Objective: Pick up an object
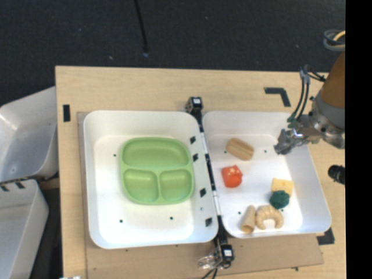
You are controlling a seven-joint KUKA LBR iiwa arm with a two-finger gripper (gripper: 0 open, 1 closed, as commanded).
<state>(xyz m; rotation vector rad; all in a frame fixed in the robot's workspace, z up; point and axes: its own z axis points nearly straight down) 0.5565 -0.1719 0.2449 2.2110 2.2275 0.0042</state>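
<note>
The right bin [302, 173] holds several small toy foods. A tan bread roll [239, 149] lies near its back, a red pepper-like piece [232, 176] in the middle, a yellow wedge [282, 185] and a dark green lump [279, 199] at the right. A pale croissant [269, 217] and a beige cylinder [249, 220] lie at the front. My gripper [285, 142] hangs over the bin's back right part, to the right of the bread roll and apart from it. Nothing shows between its fingers.
The left bin [93, 156] holds a green divided plate [157, 170]. A black clip strip [204, 167] runs between the two bins. Wooden bench [145, 89] surrounds both bins, with black corner marks at the right.
</note>
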